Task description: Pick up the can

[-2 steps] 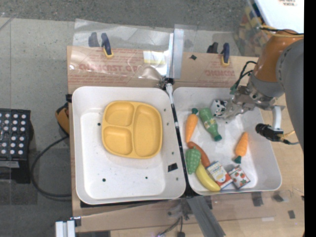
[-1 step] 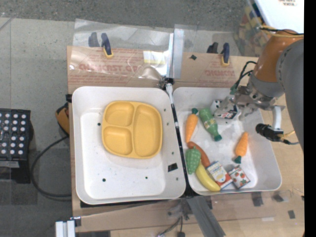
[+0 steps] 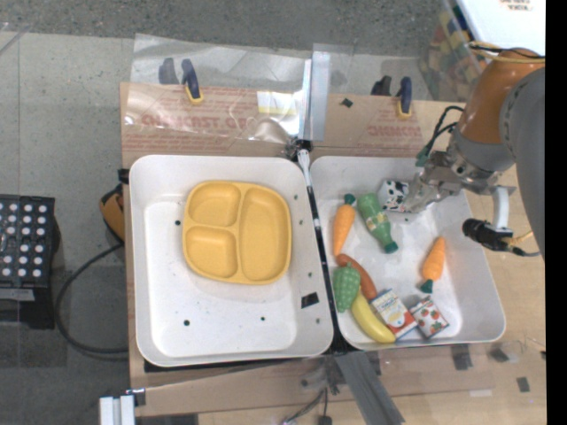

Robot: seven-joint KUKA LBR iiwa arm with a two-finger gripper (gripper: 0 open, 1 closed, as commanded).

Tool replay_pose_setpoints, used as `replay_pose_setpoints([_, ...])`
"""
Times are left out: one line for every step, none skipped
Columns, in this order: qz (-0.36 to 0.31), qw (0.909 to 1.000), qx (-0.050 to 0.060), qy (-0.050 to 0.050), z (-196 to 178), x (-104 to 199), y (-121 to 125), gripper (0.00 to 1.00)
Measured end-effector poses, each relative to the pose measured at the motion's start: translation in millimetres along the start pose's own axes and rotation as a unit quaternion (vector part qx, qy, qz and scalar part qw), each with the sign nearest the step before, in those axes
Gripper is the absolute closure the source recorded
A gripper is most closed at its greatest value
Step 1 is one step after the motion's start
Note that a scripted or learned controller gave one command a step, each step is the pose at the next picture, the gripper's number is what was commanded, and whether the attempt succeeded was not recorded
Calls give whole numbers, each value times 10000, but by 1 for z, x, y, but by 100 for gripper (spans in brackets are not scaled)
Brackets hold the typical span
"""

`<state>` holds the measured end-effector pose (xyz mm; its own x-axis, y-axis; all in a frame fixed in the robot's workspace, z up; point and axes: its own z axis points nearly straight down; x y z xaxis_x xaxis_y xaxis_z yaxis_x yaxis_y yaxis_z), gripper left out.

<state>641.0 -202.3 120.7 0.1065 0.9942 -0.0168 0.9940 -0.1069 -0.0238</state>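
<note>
Toward three o'clock on the bench, the grey arm with its orange band reaches into the right-hand bin (image 3: 483, 321), one of two shallow white bins side by side. Its gripper (image 3: 415, 195) sits low at about one o'clock within that bin, right up against a small black-and-white patterned object (image 3: 393, 194) that I take to be the can. Whether the jaws are open or closed around it I cannot tell; the wrist hides them from this angle.

Other things in that bin: a green bottle (image 3: 376, 223) just beside the can at its seven o'clock, an orange carrot (image 3: 342, 227) toward nine o'clock, a second carrot (image 3: 433, 259) near four o'clock, and a banana (image 3: 369, 318) with two small cartons (image 3: 409, 314) at six o'clock. A yellow divided plate (image 3: 237, 231) lies in the left bin (image 3: 159, 326).

My judgement: the approach looks done, the can is not yet lifted, and the grasp and raise remain.
</note>
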Motion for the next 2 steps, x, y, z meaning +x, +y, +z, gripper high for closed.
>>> replay_pose_setpoints([-2,10000,2,-7,0,0,0,0])
replay_pose_setpoints([-49,10000,-5,14,20,31,22,0])
